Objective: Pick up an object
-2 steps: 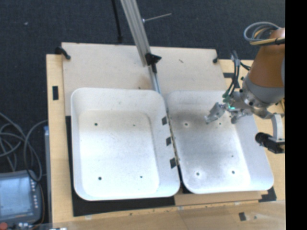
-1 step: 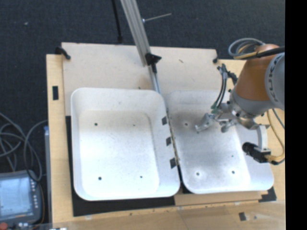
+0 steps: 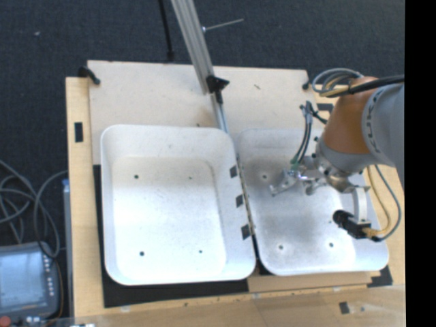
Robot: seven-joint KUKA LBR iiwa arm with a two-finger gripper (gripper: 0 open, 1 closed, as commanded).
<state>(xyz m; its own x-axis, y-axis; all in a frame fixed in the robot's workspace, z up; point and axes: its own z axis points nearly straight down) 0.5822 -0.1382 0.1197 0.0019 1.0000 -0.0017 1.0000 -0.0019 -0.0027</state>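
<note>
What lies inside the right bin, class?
Inside the right bin the arm reaches down with its pincer; the speckled floor shows, but the arm covers part of it.

Two white bins [image 3: 170,138] sit side by side on the bench [image 3: 150,90]. A metal pole [image 3: 194,36] (slanted) crosses its far edge. A grey pendant [image 3: 27,281] lies off its near-left corner.

The grey arm with the orange band [image 3: 354,131] is occupying the upper right of the shallow white right-hand bin [image 3: 300,251], its gripper [image 3: 294,181] hanging near the bin's middle. A slanted aluminium pole [image 3: 194,39] is crossing the tan worktop [image 3: 150,90] toward the bins' shared edge. The shallow white left-hand bin [image 3: 170,203] is lying open to approach from above.
</note>
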